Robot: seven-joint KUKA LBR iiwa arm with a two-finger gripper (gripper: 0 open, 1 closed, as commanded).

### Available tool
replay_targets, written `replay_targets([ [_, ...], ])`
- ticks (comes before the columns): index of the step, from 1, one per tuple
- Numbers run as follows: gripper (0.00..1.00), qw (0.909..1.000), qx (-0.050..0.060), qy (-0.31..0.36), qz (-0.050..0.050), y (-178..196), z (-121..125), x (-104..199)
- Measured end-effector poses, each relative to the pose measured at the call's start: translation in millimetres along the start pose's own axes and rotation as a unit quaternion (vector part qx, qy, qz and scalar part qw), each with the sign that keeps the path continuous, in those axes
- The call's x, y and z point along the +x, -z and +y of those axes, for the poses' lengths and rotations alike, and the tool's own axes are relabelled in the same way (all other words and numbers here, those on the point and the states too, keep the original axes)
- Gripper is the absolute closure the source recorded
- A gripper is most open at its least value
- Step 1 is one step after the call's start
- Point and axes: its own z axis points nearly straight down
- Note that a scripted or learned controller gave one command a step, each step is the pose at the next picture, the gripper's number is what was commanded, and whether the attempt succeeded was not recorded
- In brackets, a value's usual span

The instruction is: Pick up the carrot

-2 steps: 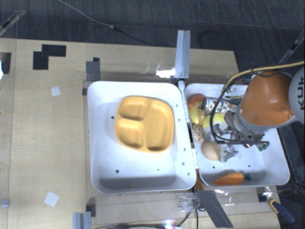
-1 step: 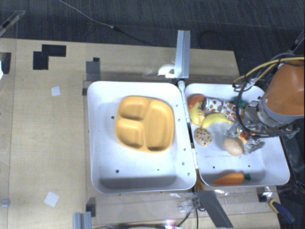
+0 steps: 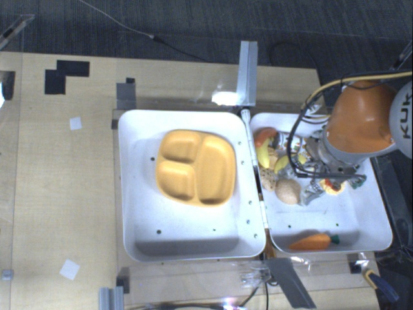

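The desk (image 3: 58, 192) is pale wood, with black patches near its far left corner and a few small paper squares lying on it. Two shallow white bins sit side by side on it, touching along a shared rim below a metal post (image 3: 248, 73).

The left bin (image 3: 139, 237) holds one thing, a yellow plate (image 3: 196, 166) with three compartments, lying flat near the bin's middle.

The right bin (image 3: 377, 228) is more crowded. The arm (image 3: 361, 118) reaches in from the right, its orange band hanging over the bin's far right part, with black cables looping off its left side. Below the band, the claw (image 3: 322, 187) points down into the middle of the bin; whether it is wide or narrow I cannot tell, since the wrist and cables cover it.

Just left of the claw a cluster of small food items lies against the bin's left wall: a red-orange fruit (image 3: 263, 135) at the far end, a yellow banana-like piece (image 3: 264, 156) beside it, and a tan potato (image 3: 288, 191) nearest the claw. A small red and yellow item (image 3: 333, 186) lies just right of the claw.

The carrot (image 3: 311, 241), orange with a green stub at its right end, lies flat along the near wall of the right bin, well apart from the claw and from the cluster, with bare bin floor between them.
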Motion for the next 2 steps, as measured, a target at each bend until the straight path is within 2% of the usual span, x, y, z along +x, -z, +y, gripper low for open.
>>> replay_targets([
  [1,1.00,0.9791,0.002,0.203,0.001,0.1,-57.0,48.6],
  [2,1.00,0.9179,0.002,0.397,0.000,0.7,-40.3,68.8],
])
